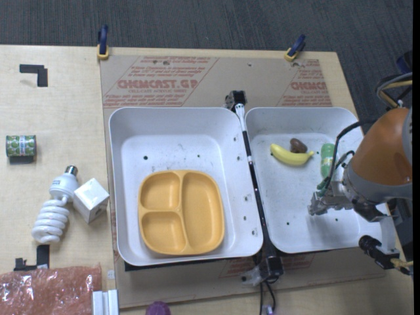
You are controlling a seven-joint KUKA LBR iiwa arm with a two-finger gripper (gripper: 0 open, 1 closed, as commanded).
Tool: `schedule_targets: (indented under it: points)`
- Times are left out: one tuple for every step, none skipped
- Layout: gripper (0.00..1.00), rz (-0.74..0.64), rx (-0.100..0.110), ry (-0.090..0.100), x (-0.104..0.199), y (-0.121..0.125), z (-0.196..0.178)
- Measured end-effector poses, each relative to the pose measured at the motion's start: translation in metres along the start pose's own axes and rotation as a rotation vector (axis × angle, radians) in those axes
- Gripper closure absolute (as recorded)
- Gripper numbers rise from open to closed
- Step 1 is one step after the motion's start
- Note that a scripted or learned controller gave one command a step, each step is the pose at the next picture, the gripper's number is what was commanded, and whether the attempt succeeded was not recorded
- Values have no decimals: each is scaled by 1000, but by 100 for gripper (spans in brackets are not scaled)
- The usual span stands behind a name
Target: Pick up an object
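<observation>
A yellow banana [291,155] lies in the far part of the right bin [289,231], with a small brown object [298,145] just behind it. A green object [326,161] lies upright by the bin's right side, partly hidden by the arm. My gripper [319,206] is low over the right bin's floor, in front of the green object and to the right of the banana. I see nothing between its fingers. A yellow divided plate [181,211] lies in the left bin [125,176].
On the bench left of the bins lie a white spiral bulb [54,212], a white cube [90,199] and a small green can [20,146]. A pinkish bag [46,292] sits at the front left corner. Cables run between the bins.
</observation>
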State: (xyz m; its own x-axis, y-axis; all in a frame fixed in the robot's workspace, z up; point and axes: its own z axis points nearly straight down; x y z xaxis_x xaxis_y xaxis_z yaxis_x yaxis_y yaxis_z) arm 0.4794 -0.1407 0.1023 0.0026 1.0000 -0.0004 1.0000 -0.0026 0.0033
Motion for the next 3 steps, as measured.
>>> schedule_targets:
  points:
    - [0,0,0,0,0,0,0]
    - [100,1,-3,-1,-1,1,-10]
    - [0,1,-3,-1,-1,1,-10]
